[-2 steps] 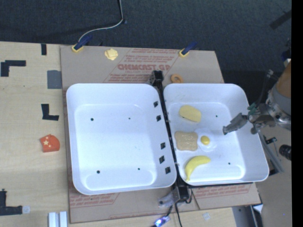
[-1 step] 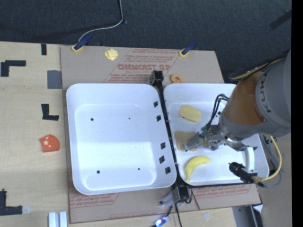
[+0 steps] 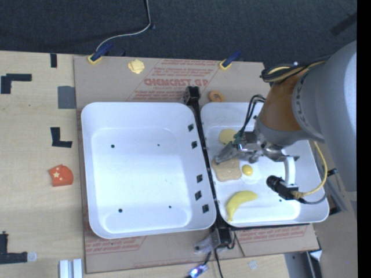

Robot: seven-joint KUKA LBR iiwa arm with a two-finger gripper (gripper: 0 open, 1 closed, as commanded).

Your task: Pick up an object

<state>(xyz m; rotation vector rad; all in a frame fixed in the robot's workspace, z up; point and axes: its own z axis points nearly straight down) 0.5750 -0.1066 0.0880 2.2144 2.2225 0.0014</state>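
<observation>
Right bin (image 3: pixel 307 213), near its left wall: a tan toast piece (image 3: pixel 227 169) lies flat, with the gripper (image 3: pixel 227 155) low over it, jaws spread and grasping nothing. A banana (image 3: pixel 239 202) lies toward the front edge. No object lifted; closing and raising remain.
</observation>
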